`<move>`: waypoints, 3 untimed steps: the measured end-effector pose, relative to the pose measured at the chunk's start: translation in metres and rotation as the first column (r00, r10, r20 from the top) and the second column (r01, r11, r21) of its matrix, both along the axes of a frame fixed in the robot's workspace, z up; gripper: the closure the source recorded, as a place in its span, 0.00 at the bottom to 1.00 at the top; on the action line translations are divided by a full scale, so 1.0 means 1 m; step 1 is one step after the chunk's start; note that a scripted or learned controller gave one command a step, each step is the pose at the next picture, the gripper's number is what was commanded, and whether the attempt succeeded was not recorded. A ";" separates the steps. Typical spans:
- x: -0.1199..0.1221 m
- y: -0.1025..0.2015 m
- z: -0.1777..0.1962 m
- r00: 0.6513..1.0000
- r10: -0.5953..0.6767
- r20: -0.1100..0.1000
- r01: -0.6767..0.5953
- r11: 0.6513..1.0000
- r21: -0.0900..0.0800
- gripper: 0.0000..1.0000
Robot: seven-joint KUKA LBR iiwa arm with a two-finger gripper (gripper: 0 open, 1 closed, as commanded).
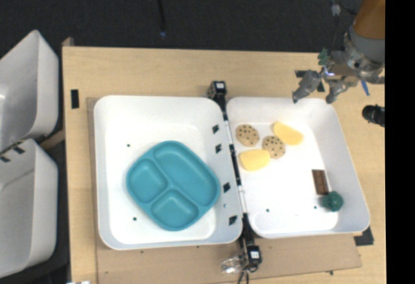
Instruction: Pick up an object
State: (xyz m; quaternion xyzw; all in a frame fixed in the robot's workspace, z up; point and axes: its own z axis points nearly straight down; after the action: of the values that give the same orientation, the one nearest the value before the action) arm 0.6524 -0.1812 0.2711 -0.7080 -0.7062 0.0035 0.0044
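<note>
My gripper (319, 89) hangs over the far right corner of the right bin (295, 221), its two fingers spread open with nothing between them. Below it in that bin lie two round chip cookies (247, 135) (273, 146), a yellow piece (288, 133) and another yellow piece (254, 159). Near the bin's right wall sit a small brown bar (320, 181) and a teal ball-like object (332, 201). All of these lie apart from the gripper.
The left bin (110, 224) holds a teal divided plate (172, 184). Black clips (218, 89) mark the seam between the two bins. White chair-like shapes (23, 94) stand off the bench's left edge.
</note>
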 end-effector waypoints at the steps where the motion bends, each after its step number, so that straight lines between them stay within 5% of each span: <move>1: 0.002 0.001 0.008 1.000 0.003 0.013 -0.003 1.000 -0.002 0.00; 3: -0.001 0.002 -0.106 1.000 0.004 0.009 -0.004 1.000 -0.003 0.00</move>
State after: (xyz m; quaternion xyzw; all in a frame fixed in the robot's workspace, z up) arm 0.6513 -0.1794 0.1654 -0.7065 -0.7077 0.0013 0.0000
